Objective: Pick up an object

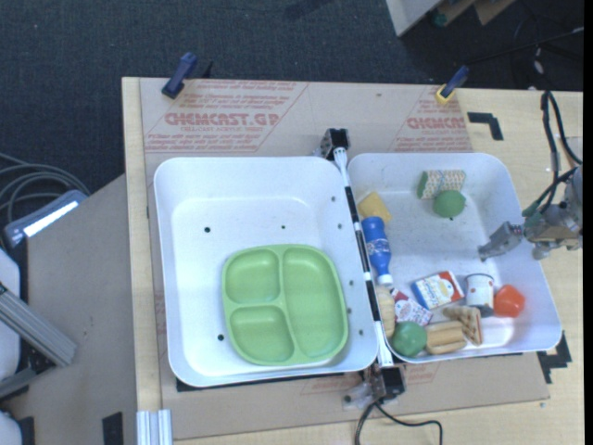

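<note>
The right bin [491, 170] holds a heap of small items. A blue bottle [375, 248] lies along its left wall, below a yellow piece [373, 205]. A green ball [449, 202] rests against a striped block [442, 182] at the back. Toward the front lie a small red-and-white carton [435, 290], a white can [479, 290], an orange object [509, 299], a second green ball [409, 338] and a tan waffle-like piece [466, 321]. My gripper [498, 241] hangs low over the bin's right side, above the can, with nothing visibly in it.
A green divided plate [283, 304] lies in the left bin [185, 193]. A black clamp [335, 141] sits where the bins meet at the back. Cables run along the bench's right edge [556, 137].
</note>
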